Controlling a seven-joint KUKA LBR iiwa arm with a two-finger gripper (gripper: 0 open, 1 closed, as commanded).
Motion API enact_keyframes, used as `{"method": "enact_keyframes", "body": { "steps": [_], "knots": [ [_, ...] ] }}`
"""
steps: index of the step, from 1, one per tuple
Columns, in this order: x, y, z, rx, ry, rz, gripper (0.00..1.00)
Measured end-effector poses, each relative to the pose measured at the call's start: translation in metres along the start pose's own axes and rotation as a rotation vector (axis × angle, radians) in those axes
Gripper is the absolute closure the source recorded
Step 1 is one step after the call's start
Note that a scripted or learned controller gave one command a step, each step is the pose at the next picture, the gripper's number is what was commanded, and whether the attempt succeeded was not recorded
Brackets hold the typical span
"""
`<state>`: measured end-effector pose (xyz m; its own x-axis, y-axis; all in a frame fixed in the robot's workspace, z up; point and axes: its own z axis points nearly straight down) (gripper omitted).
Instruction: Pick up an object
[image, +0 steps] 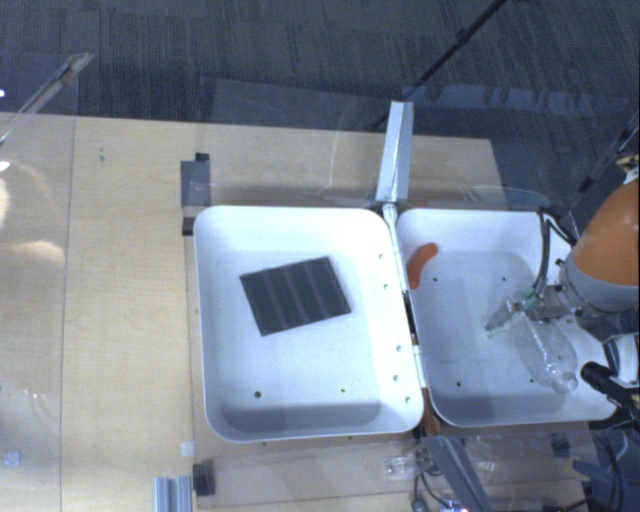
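We see 2 white bins side by side on a wooden bench (120, 300). The left bin (215, 400) has a dark ridged mat (296, 294) lying flat in it, a bit turned, near the middle. The mat touches nothing else.

The right bin (470, 400) has a small orange thing (421, 262) in it. It sits by the bin's left wall, near the top corner. A clear plastic thing (548, 352) lies in the same bin, over on the right side. It is see-through and hard to make out, so we cannot say just what it is.

The arm (608, 250) comes in from the right, and we see its orange band above the right bin. The gripper (530, 303) hangs low over the right bin, just above the clear thing. It is well apart from the orange thing. We cannot tell if it is gripping or let go, and we cannot tell if it touches the clear thing.

A grey bar (394, 160) stands behind the bins, at the spot where they meet.
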<state>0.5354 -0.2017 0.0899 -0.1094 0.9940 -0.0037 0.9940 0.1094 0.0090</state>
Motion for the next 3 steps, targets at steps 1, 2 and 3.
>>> {"method": "enact_keyframes", "body": {
  "steps": [1, 2, 3],
  "knots": [
    [-0.011, 0.084, 0.003, 0.0, 0.001, 0.101, 0.0],
    [-0.01, 0.054, 0.001, -0.001, 0.001, -0.084, 0.0],
    [-0.014, 0.106, 0.003, 0.0, 0.001, -0.154, 0.0]
  ]
}}
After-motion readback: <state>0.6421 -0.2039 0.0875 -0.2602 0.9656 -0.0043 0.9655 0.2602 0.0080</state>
